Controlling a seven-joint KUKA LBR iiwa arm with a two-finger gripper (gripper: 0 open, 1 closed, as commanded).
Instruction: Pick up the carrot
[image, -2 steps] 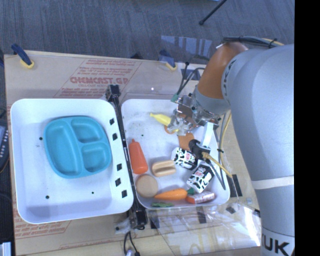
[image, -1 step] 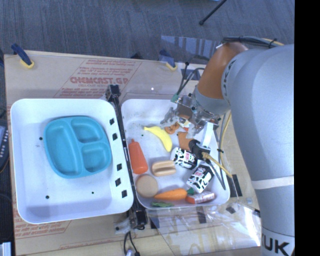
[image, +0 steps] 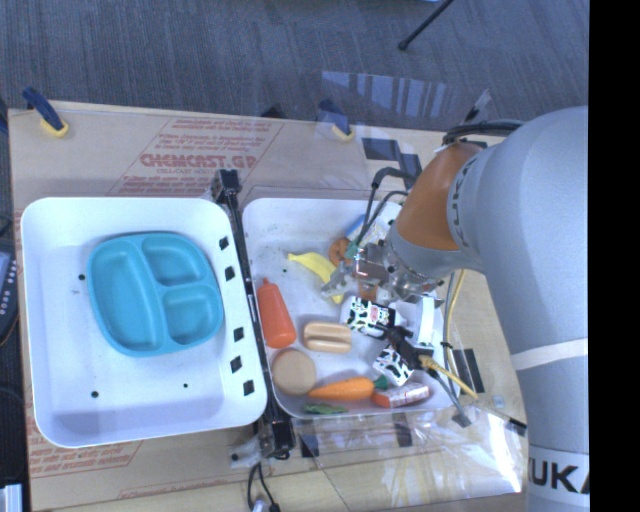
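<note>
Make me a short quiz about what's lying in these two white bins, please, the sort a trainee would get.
1. True or false: the blue plate lies in the same bin as the carrot.
2. Which lies nearest the carrot? A) hot dog bun B) round cookie C) banana
3. Fill in: the orange bottle lies along the right bin's ____ wall.

Key: 1 false, the plate has the left bin; 2 B; 3 left.
</note>
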